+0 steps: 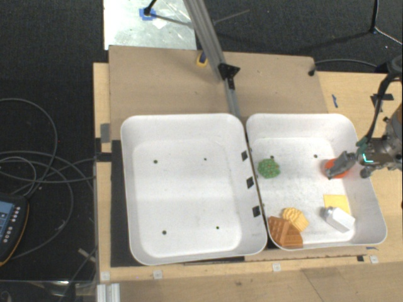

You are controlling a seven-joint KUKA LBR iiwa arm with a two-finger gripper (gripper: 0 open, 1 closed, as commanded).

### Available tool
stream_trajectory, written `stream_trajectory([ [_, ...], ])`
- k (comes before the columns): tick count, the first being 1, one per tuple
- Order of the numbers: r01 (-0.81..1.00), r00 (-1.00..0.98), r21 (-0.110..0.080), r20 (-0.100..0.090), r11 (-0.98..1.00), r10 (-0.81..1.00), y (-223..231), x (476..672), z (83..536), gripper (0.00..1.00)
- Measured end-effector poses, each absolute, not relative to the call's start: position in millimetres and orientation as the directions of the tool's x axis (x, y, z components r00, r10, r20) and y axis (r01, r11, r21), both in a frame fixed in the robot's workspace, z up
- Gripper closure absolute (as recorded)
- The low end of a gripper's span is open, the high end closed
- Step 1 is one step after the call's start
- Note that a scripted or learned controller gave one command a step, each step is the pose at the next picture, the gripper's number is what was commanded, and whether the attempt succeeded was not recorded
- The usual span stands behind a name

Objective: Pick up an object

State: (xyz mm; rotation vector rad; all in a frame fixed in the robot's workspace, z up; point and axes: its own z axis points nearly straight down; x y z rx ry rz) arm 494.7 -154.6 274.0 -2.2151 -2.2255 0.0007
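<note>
The right bin (pixel 352 131) holds several small objects. A green bumpy ball (pixel 269 168) lies near its left wall. A red-orange piece (pixel 331 168) sits toward the right side, and my gripper (pixel 342 163) reaches in from the right edge and lies over it, hiding part of it. At the front are a yellow flat block (pixel 336 201), a white-grey piece (pixel 338 219), a yellow ridged cracker shape (pixel 295 217) and a brown waffle shape (pixel 284 232).
The left bin (pixel 135 131) stands beside the right one, joined by black clips (pixel 249 182). A grey pole (pixel 208 30) slants in from the top over the cardboard back panel. Cables and a pendant lie on the floor at left.
</note>
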Motion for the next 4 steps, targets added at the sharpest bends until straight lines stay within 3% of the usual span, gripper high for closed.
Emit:
stream_trajectory([
  [1,1.000,-0.003,0.002,0.000,0.003,1.000,-154.6,495.4,275.7,0.00],
  [4,1.000,0.000,-0.002,0.001,0.000,1.000,-155.1,485.9,96.0,0.00],
])
